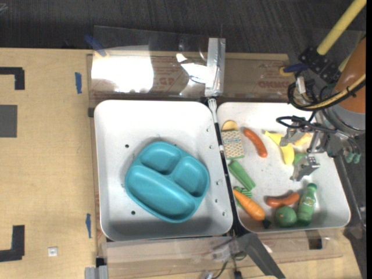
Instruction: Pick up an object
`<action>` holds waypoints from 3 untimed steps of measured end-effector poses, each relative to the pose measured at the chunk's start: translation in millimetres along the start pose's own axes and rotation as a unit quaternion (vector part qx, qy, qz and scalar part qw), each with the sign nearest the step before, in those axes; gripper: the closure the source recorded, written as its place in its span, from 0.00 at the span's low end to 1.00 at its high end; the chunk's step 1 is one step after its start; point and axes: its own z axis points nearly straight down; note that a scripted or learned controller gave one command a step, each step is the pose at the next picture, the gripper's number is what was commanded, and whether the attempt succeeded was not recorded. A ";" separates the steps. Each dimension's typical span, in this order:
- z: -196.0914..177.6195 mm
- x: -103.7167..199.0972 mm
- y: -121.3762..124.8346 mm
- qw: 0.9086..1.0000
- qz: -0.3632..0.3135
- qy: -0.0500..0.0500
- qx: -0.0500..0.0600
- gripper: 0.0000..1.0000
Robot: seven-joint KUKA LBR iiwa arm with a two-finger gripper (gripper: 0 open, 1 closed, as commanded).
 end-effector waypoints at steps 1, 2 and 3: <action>150.6 -41.8 11.7 1.000 -0.006 -0.001 0.000 0.00; 158.1 -97.1 5.0 0.999 -0.044 -0.002 0.000 0.00; 143.2 -101.5 6.0 0.999 -0.045 -0.011 0.002 1.00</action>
